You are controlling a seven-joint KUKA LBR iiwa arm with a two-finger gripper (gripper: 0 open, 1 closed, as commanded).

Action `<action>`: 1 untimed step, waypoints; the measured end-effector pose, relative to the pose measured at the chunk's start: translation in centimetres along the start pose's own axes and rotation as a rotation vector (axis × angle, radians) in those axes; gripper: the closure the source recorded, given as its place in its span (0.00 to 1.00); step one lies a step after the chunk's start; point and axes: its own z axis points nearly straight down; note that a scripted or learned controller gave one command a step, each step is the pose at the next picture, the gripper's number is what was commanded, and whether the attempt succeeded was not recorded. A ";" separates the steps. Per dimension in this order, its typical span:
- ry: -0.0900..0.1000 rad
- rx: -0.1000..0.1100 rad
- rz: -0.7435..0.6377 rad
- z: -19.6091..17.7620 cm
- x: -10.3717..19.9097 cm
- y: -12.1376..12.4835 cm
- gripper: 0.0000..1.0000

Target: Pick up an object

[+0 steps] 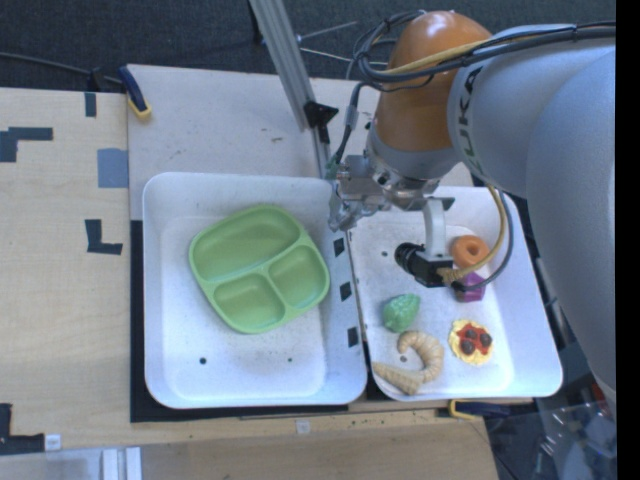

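You see a pale green divided plastic plate [258, 268] in a white shallow bin [175, 368] flecked with dark specks. Then a green knobbly toy [402, 312], a tan curved pastry [415, 360] and a yellow round tart [472, 341] dotted dark red.

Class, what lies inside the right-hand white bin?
A green lump, a curved beige pastry, a berry tart, an orange ring and a purple piece. The arm hides the bin's far corner.

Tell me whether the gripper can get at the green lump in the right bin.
Probably yes: the green lump lies uncovered, clear of the curled pastry, and the gripper hangs close by.
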 end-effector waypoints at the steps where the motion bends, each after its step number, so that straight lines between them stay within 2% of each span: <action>1: -0.001 0.001 0.001 -0.1 4.1 -1.6 1.00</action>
